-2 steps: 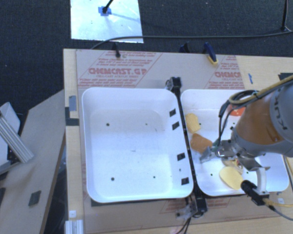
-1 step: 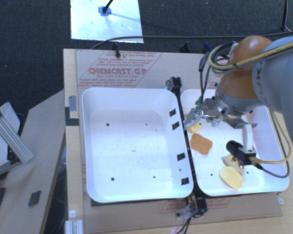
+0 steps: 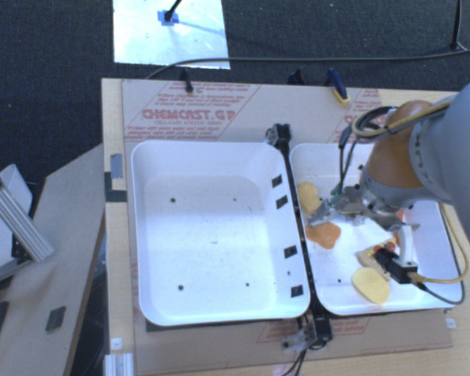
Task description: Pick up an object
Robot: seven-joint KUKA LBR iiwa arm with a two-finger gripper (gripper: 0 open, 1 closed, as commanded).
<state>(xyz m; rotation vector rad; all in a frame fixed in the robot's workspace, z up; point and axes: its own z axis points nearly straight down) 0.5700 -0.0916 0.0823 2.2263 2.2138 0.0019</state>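
Gripper (image 3: 327, 210) sits low in the right bin (image 3: 435, 237), near its left wall, fingers pointing toward the divider between the 2 bins. Finger state cannot be told; the metal tips blur into the clutter around them. Nothing is visibly held between them.

Orange piece (image 3: 324, 234) lies flat on the bin floor just below the gripper tip, touching or nearly touching it; cannot tell which. Pale yellow oval piece (image 3: 308, 197) lies just above the tip, close to the bin's left wall. Second yellow piece (image 3: 371, 285) rests near the bin's front edge, well apart from the gripper. Small tan piece (image 3: 369, 254) with a red and black bit beside it sits between the orange piece and the front yellow piece, partly under the wrist cabling.

Wrist and orange band (image 3: 392, 159) rise to the right above the gripper, grey arm (image 3: 454, 147) covering the upper right part of the right bin. Yellow cable (image 3: 439, 279) loops from the wrist over the bin's front right.

Left bin (image 3: 211, 229) stands beside the right one, the 2 joined along a black clipped seam (image 3: 291, 225). Both bins rest on a board with red print (image 3: 189, 114) on a wooden bench (image 3: 70, 225). Shiny square sheet (image 3: 169, 20) lies on the dark floor behind
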